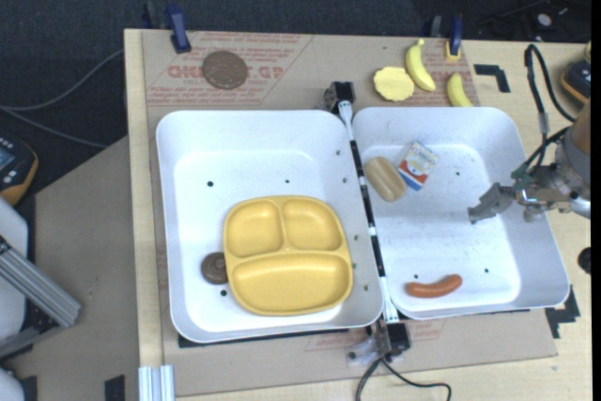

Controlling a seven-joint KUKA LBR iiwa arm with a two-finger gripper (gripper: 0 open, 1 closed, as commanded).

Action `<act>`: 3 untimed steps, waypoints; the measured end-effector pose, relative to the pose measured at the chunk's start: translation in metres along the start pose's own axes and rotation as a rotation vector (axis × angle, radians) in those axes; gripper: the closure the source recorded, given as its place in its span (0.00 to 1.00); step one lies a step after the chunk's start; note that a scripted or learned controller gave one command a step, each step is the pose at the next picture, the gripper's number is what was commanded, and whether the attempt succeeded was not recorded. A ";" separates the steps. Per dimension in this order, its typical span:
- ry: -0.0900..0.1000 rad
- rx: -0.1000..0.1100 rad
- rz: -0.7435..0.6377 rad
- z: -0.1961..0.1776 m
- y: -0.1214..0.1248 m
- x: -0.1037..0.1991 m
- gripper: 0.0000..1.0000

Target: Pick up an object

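The tool [486, 207] hangs over the right bin [526, 291] (nothing in it, I can't tell its spread), well above the sausage [433, 286].

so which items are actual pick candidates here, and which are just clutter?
Pick candidates, right bin, near the gripper:
- bread roll
- small carton
- sausage

Lying about:
- yellow divided plate, brown disc in left bin
- bananas, brown disc on bench
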State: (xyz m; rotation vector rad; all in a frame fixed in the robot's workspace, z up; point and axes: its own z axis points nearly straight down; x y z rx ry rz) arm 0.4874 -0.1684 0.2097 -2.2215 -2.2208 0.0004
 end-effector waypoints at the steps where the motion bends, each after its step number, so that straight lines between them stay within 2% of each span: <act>1: 0.001 -0.002 -0.008 0.132 0.085 0.050 0.00; 2: -0.005 -0.007 -0.003 0.124 0.152 0.053 0.00; 3: -0.002 -0.004 -0.002 0.114 0.150 0.054 1.00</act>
